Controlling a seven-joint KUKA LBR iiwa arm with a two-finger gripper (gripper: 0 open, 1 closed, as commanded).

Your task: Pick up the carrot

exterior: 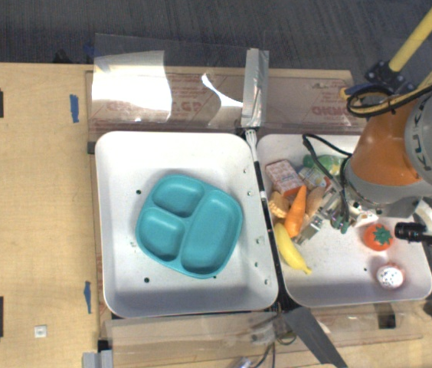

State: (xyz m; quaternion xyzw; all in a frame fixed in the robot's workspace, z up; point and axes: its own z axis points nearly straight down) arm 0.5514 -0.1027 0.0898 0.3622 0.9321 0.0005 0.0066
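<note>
The orange carrot (296, 209) lies tilted in the right bin (354, 282), near that bin's left wall, with its thin end pointing up and to the right. My gripper (315, 219) is low in the same bin, right up against the carrot's right side. Its metal parts overlap the carrot's lower edge. The arm's orange band (381, 156) rises behind it and hides part of the bin's back right.
A yellow banana (291, 249) lies just below the carrot. A small pink and white box (283, 175) and a green item (327, 163) sit behind it. A red tomato (378, 236) and a white speckled ball (390, 277) lie to the right. The left bin (116, 267) holds a teal divided plate (189, 225).
</note>
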